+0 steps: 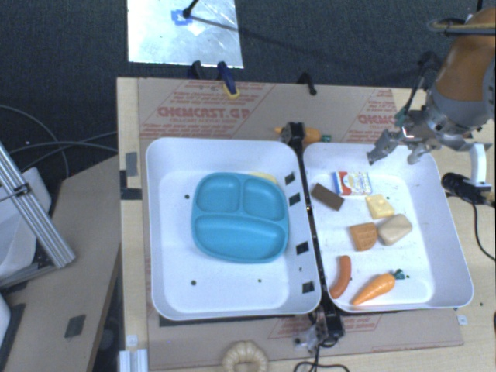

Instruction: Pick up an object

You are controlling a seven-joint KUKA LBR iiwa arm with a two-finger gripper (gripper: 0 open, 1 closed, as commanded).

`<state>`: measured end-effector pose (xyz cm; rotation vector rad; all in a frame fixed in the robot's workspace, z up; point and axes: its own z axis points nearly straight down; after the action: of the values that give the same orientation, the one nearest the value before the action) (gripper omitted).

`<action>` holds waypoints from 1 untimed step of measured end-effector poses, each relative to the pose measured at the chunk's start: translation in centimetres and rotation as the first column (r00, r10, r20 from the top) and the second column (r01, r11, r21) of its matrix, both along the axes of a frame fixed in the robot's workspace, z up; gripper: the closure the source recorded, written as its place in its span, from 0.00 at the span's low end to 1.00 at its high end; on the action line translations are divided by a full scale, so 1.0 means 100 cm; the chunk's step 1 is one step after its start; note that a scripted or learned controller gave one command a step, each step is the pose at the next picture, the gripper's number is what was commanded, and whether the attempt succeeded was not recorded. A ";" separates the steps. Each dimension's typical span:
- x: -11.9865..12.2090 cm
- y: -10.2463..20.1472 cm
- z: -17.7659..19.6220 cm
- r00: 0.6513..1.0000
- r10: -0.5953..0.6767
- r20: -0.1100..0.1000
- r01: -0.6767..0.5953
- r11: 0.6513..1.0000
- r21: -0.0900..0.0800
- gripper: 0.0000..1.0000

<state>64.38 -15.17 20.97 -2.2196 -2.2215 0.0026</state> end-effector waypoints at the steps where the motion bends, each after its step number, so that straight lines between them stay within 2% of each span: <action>1: 0.006 -0.008 -0.052 1.000 0.000 0.000 0.000 1.000 0.000 0.00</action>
<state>64.97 -15.95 15.76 -2.2200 -2.2208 0.0028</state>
